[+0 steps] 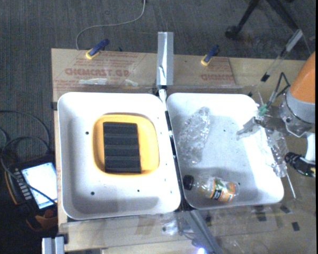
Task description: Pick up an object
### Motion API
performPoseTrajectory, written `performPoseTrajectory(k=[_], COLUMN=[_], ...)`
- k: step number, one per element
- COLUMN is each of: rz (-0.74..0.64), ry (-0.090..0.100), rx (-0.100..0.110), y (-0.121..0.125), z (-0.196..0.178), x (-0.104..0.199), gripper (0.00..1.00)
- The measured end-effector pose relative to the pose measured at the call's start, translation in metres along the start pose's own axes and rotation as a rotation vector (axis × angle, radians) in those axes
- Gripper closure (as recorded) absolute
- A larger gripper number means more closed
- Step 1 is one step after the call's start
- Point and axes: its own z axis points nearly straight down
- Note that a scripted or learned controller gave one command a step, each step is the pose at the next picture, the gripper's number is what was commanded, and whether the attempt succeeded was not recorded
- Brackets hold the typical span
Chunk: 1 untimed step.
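One bottle [213, 188] lying crosswise, cap pointing left.

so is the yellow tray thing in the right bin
No, the yellow tray with its black insert sits in the left bin.

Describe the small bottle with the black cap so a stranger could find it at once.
Start at the right-hand white bin. Along its near edge lies a small clear bottle on its side, black cap pointing toward the divider between the bins. Unlike the crumpled, label-free clear plastic lying farther up the same bin, it carries an orange-yellow label with a dark patch.
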Motion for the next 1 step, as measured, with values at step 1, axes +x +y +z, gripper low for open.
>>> performPoseTrajectory(k=[1], rz=[0.024], ry=[0.003], rx=[0.0], y=[-0.0494], z=[-0.0209], x=[-0.0171], gripper=[0.0])
